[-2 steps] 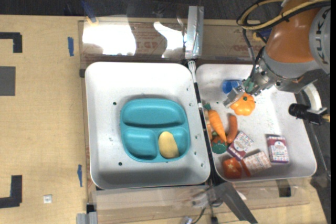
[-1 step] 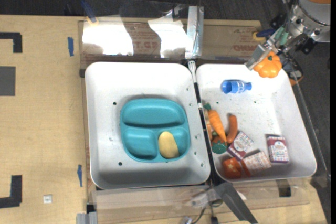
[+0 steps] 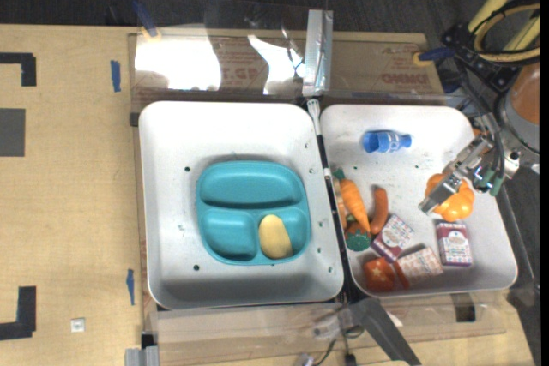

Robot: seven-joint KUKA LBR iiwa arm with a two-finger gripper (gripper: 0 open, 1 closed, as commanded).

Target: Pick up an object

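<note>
Right bin (image 3: 502, 266): I am holding the gripper (image 3: 448, 186) over the orange fruit (image 3: 455, 200), jaws narrowly parted, gripping nothing. Round fruit risks rolling aside; I am expecting a miss.

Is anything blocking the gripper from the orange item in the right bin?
Nothing visible. The gripper is already down at the orange item in the right bin; the pink carton lies just below, apart from it.

Bright overhead light throws strong glare on the clear panel (image 3: 232, 56); image slightly soft.
</note>
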